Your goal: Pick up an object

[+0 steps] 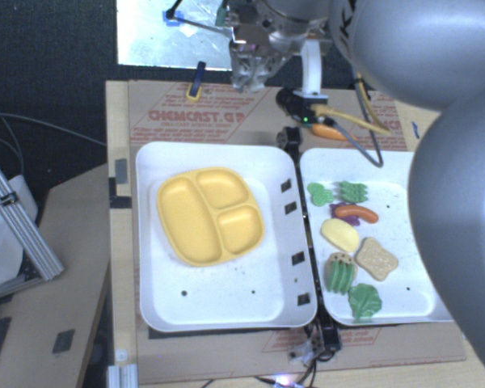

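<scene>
Arm [436, 95] is the closest thing, huge and blurry on the right, parked up and out of the way so both bins stay visible. Gripper [246, 75] hangs past the far edge; grip state, can't tell. Toy food [352, 245] sits bunched in the right bin [404, 297], ready for picking. Yellow tray [210, 215] fills the left bin [226, 297].

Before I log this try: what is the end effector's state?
End effector: raised above the bench behind the bins; whether it is open or closed cannot be told, and nothing is seen in it.
</scene>
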### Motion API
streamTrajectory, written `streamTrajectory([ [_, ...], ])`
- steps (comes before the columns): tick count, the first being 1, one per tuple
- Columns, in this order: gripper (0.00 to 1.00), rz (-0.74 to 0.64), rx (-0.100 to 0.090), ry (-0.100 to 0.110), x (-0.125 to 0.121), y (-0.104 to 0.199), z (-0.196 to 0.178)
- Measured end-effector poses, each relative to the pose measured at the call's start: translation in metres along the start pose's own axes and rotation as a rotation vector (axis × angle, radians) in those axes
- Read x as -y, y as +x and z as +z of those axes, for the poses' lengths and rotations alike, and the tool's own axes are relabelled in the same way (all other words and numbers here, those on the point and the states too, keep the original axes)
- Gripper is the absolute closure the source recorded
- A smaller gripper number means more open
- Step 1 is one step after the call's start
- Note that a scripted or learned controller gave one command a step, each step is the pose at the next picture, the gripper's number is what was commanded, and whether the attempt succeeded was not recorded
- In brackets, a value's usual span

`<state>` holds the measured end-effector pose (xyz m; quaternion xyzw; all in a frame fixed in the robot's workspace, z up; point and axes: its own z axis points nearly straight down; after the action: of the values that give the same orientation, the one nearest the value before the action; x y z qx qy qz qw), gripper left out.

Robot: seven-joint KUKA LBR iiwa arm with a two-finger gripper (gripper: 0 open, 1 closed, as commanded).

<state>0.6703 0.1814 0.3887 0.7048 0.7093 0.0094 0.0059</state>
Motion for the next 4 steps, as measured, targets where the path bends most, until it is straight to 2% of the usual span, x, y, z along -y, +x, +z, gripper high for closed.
streamTrajectory([
  [1,1.00,0.000,0.007,0.034,0.010,0.028,0.229],
  [2,1.00,-0.001,0.001,0.018,0.068,0.033,0.142],
  [3,1.00,0.000,0.001,0.008,0.000,0.054,0.080],
  [4,1.00,0.010,0.007,0.023,0.005,0.002,0.122],
])
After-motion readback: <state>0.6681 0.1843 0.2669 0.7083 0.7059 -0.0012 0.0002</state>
